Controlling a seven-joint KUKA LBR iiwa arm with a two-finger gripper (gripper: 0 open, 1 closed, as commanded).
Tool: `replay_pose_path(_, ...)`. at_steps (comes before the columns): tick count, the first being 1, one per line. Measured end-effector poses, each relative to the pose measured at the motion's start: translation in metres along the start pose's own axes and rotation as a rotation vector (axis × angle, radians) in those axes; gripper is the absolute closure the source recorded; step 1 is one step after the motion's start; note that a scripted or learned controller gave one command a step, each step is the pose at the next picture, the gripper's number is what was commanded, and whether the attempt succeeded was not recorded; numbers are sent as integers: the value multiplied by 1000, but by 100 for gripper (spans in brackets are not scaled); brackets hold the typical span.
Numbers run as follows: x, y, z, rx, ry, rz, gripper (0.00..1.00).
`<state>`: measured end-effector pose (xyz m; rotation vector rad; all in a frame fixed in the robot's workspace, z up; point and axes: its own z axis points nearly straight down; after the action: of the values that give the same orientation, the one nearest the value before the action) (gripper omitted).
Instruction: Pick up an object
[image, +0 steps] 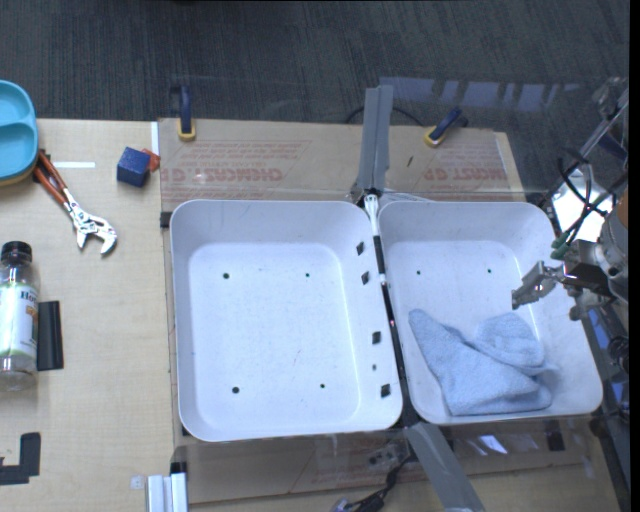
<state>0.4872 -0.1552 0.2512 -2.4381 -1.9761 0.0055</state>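
A crumpled light-blue cloth (482, 362) lies in the near half of the right bin (450, 235). My gripper (552, 297) hangs over that bin's right side, just above and to the right of the cloth. Its fingers are spread open, one fingertip (524, 292) pointing left toward the bin's middle, and nothing sits between them. The cloth rests on the bin floor, apart from the gripper.
The left bin (200, 300) adjoins the right one across a central divider (378, 290). On the bench to the left lie a wrench (78, 215), a blue block (133, 166), a teal dish (14, 130) and a bottle (14, 315). Two clamps (184, 112) hold the back edge.
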Motion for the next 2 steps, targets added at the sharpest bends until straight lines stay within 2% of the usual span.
replay_pose_path(1,-32,-2,-127,-3,-2,-258,0)
replay_pose_path(2,-59,3,-32,0,0,83,0)
